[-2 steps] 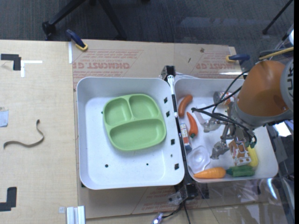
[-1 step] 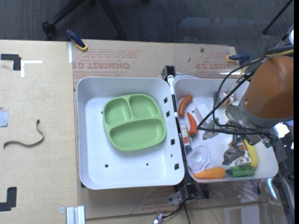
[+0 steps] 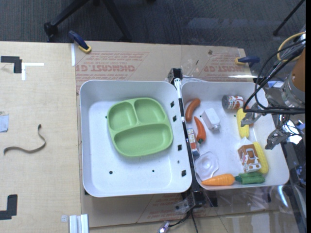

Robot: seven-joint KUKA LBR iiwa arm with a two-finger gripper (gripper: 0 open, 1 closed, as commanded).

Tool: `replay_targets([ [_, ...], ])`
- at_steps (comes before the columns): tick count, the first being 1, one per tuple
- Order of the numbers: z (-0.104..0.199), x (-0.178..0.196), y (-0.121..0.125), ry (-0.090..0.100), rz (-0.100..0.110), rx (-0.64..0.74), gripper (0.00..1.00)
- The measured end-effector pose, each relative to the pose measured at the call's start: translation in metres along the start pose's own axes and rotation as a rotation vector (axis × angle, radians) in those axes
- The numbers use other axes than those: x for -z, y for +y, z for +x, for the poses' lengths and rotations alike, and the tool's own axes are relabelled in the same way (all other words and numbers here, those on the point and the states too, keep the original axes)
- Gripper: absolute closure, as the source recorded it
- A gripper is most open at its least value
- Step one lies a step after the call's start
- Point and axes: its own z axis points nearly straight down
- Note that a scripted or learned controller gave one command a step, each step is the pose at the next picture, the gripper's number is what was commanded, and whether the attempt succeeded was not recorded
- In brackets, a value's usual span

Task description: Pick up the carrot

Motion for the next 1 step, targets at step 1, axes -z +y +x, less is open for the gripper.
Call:
replay_targets([
  [1,-0.0258,-0.0786,0.0472,0.001,-0.004,0.230,0.00],
])
